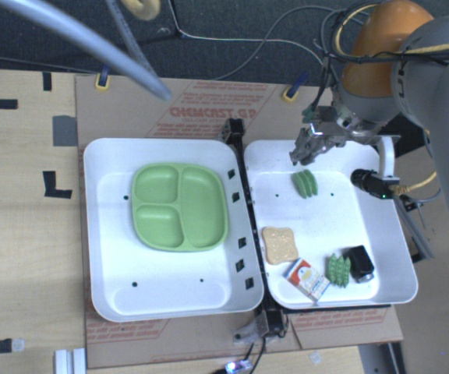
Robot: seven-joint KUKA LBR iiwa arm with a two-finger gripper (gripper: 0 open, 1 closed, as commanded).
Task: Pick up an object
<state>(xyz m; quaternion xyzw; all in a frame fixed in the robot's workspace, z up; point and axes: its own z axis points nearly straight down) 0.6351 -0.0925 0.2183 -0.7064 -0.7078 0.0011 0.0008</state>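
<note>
While the arm point(411, 45) reaches in from the right, its gripper point(306, 150) is positioned over the far part of the right bin point(388, 240), just above a small green ridged object point(305, 183). Whether the claw is apart or together cannot be told, since the tips are dark, small and merged with the wrist hardware. Nothing is seen between them. The green ridged object is lying on the bin floor, close beside the gripper tip; contact cannot be confirmed.

Nearer the front of the same bin, a tan bread-like slice point(279, 244), a small red and white packet point(307, 279), a green spiky object point(338, 269) and a black block point(358, 262) are grouped together. The packet's print is too small to be read.

A green divided plate point(180, 207) is placed in the left bin point(115, 287). A grey bar point(68, 33) is cut off at the top left corner.
</note>
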